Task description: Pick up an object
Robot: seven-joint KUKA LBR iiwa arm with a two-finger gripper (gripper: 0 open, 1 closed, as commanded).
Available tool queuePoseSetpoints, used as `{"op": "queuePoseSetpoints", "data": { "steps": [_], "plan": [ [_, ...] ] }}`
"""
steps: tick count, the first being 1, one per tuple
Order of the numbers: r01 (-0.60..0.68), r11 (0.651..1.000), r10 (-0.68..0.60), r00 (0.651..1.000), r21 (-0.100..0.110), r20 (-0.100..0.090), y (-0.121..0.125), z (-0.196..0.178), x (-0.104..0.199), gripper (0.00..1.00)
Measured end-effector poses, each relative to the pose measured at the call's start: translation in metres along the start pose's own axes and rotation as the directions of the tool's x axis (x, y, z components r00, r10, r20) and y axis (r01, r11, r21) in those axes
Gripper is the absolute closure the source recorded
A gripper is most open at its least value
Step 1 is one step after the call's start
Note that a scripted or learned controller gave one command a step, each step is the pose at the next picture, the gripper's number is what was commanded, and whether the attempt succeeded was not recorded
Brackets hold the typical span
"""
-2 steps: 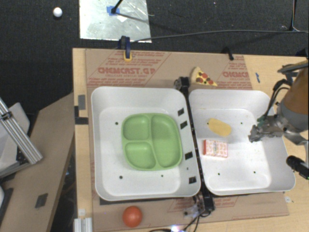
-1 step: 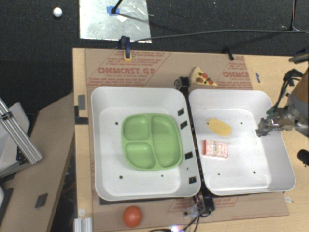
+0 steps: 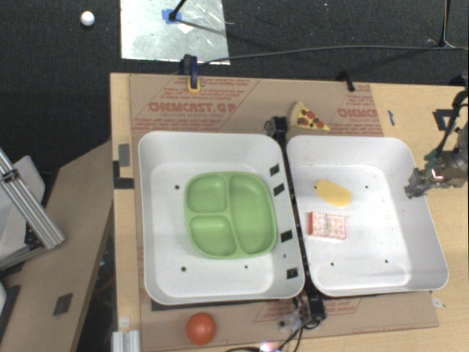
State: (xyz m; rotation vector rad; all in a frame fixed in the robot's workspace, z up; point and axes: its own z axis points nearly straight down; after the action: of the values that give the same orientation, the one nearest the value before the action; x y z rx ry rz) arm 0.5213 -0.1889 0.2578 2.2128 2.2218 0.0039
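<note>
In the right bin (image 3: 410,270) lie a yellow oval object (image 3: 333,192) and, just below it, a small red-and-white packet (image 3: 325,226). The left bin (image 3: 157,196) holds a green divided plate (image 3: 229,214). My gripper (image 3: 419,184) hangs at the right bin's right rim, well to the right of the yellow object and apart from it. Only its grey tip and some cabling show at the view's right edge.
A toy pizza slice (image 3: 310,118) lies on the cardboard behind the bins. An orange ball (image 3: 201,328) sits on the bench in front of the left bin. A blue-and-yellow clamp (image 3: 191,72) grips the board's far edge. An aluminium frame (image 3: 26,204) stands at the left.
</note>
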Motion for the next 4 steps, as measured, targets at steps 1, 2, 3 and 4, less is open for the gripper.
{"op": "queuePoseSetpoints", "data": {
  "steps": [1,2,3,4],
  "plan": [
    [0.004,1.0,-0.004,1.0,0.004,-0.003,-0.006,0.002,0.047,1.0],
    [0.006,1.0,-0.006,1.0,0.004,-0.004,-0.009,0.003,0.106,1.0],
    [0.005,1.0,-0.005,1.0,0.004,-0.004,0.005,0.013,0.158,1.0],
    [0.004,1.0,-0.004,1.0,0.004,-0.003,0.002,0.01,0.209,1.0]
  ]
}}
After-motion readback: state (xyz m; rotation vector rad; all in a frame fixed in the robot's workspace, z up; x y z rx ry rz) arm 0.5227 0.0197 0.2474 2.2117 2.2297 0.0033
